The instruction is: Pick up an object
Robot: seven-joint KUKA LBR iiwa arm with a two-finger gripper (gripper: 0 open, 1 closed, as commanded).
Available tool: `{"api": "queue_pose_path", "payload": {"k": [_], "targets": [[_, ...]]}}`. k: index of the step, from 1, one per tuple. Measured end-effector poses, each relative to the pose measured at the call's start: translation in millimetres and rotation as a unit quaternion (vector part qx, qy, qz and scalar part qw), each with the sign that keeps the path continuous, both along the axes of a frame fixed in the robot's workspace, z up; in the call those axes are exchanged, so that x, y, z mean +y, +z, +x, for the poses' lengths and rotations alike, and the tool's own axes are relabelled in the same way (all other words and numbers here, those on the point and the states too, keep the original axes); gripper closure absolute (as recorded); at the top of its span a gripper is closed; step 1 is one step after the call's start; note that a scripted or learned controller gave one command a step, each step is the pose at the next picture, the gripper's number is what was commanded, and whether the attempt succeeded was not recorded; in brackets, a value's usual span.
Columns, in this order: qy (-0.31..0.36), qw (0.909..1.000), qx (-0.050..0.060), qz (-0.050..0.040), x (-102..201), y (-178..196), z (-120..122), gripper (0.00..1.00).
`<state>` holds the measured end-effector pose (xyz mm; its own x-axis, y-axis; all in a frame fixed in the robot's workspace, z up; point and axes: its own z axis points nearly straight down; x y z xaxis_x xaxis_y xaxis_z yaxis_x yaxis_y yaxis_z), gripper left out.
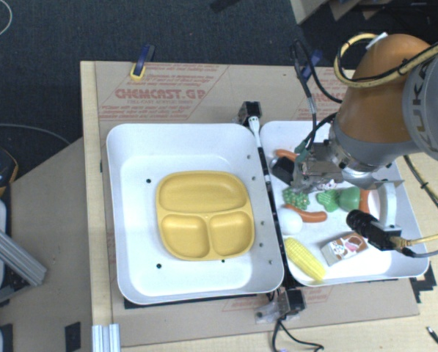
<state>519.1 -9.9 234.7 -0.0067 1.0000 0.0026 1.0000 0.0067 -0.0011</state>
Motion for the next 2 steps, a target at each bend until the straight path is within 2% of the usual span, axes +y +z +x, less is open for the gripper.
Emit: {"api": "queue_pose_path", "payload": {"k": [1,2], "targets": [[-0.002,1.0,0.001,-0.001,7.5,-2.3,-1.0,1.0],[-0.003,1.0,-0.002,-0.0014,2.3,-3.0,8.5,1.0]]}}
